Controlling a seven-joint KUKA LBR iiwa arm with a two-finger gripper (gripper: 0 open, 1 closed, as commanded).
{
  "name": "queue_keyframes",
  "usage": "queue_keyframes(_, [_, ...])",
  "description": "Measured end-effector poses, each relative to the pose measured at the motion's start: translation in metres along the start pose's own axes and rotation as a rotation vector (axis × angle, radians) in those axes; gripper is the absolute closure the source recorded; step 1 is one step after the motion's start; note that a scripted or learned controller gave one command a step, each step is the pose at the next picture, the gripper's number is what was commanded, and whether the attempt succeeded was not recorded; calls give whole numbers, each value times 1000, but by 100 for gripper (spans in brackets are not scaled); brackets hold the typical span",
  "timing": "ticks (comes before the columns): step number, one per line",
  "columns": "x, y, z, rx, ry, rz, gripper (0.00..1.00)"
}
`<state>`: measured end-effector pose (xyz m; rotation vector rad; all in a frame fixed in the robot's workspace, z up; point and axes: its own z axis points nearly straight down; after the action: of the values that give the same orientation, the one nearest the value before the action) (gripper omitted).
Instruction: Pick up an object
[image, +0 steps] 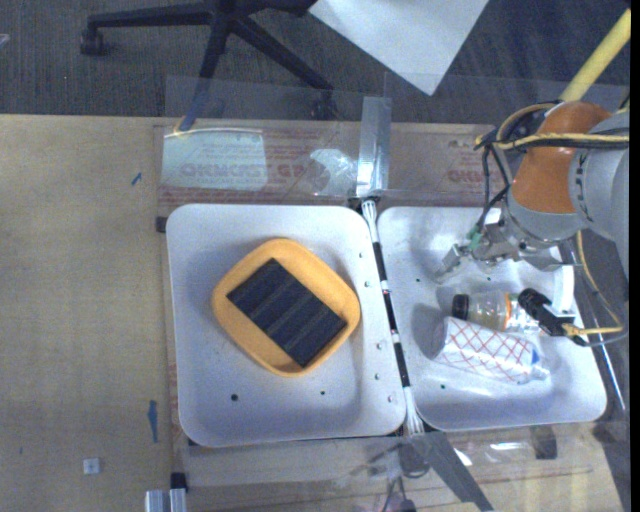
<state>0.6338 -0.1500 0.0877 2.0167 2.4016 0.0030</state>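
A pale wooden bench (70, 300) carries two shallow white plastic bins side by side, with dark carpet and the black legs of an office chair (215, 40) beyond its far edge. A clear plastic sheet (270, 160) lies along the back of the bins. The left bin (190, 400) holds a rounded yellow tray with a dark ribbed panel on top (286, 318), sitting near the middle with bare white floor on every side. The right bin (590, 395) holds a small clear bottle with a dark cap (485, 308) lying on its side, just beside a white pouch with red criss-cross print (490, 350); both lie toward the near-right part. The grey arm with its orange band (550, 170) reaches over the far-right corner, and the two-finger gripper (470, 252) hangs above the bin floor near the bottle, apart from it; I cannot tell how far apart its fingers stand, and nothing shows between them
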Motion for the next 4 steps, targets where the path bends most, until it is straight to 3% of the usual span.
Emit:
queue_keyframes(1, [21,-69,-1,-2,2,-71,0])
queue_keyframes(2, [36,-127,-4,-24,-11,-218,0])
queue_keyframes(3, [39,-137,-45,-36,-16,-44,0])
queue_keyframes(4, [27,-113,-2,-7,-1,-63,0])
